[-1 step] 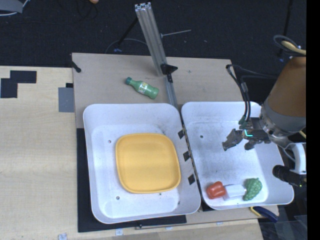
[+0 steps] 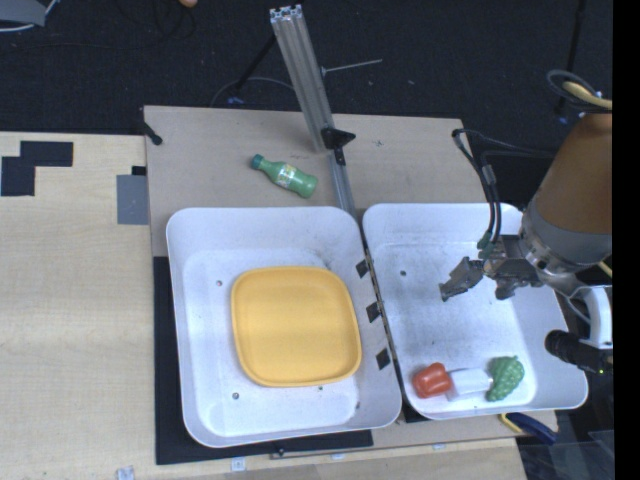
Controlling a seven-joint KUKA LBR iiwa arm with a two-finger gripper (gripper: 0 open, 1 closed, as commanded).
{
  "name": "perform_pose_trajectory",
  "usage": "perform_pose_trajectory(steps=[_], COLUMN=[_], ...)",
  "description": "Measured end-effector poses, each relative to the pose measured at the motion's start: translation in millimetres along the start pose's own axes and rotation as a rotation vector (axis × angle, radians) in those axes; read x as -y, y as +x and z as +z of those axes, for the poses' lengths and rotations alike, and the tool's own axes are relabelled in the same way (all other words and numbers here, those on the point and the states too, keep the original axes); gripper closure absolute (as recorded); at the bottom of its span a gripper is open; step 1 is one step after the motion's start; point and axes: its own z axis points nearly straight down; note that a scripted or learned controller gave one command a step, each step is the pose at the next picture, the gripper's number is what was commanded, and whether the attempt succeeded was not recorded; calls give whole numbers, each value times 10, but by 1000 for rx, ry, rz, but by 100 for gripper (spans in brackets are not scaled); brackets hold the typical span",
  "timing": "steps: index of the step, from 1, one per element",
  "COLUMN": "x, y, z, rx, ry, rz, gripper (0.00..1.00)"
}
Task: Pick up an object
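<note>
The arm (image 2: 575,203) reaches in from the right, over the right bin (image 2: 420,223). Its gripper (image 2: 487,278) hangs above the middle of that bin, and the fingers look spread apart with nothing between them. So the pick-up has not happened yet; this looks like the reaching step.

The things to grab lie at the near edge of the right bin: a red toy (image 2: 431,379), a white piece (image 2: 466,380) and a green toy (image 2: 505,378), all side by side. The left bin (image 2: 195,238) holds a yellow plate (image 2: 295,325). A green bottle (image 2: 285,176) lies on the bench, far from the gripper.

Next, the gripper likely needs to move nearer and go down over one toy, then close.
</note>
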Motion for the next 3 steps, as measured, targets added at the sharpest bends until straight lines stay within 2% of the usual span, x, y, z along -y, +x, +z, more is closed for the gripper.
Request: perform_pose_trajectory(steps=[2, 3], x=[70, 70], y=[-120, -117], z=[1076, 1548], rx=[-1, 0], ry=[6, 0], rz=[0, 0], gripper=[0, 0])
